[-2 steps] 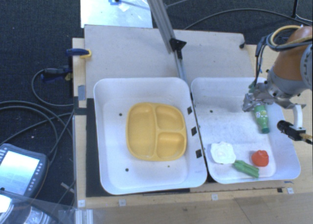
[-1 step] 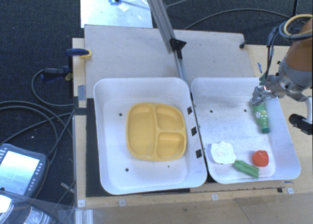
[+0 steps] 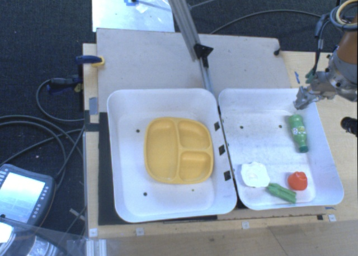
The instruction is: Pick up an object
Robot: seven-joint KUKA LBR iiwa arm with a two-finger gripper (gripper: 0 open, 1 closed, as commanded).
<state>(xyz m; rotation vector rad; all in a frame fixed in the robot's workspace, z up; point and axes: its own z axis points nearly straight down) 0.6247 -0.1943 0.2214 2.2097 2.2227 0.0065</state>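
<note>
**One gripper above the green bottle, grip unreadable**

You have the gripper (image 3: pixel 302 99) over the right bin's (image 3: pixel 263 123) far right corner, just beyond the top of the green bottle (image 3: pixel 298 132); whether they touch, you cannot tell, and you cannot tell its state either. Taking the bottle as your landmark: the red object (image 3: pixel 297 180) lies nearer the camera, the green pod-shaped piece (image 3: pixel 281 192) beside that, the white piece (image 3: pixel 255 174) to its left. Farther left, the left bin (image 3: pixel 126 154) holds the yellow divided plate (image 3: pixel 179 150).
</note>
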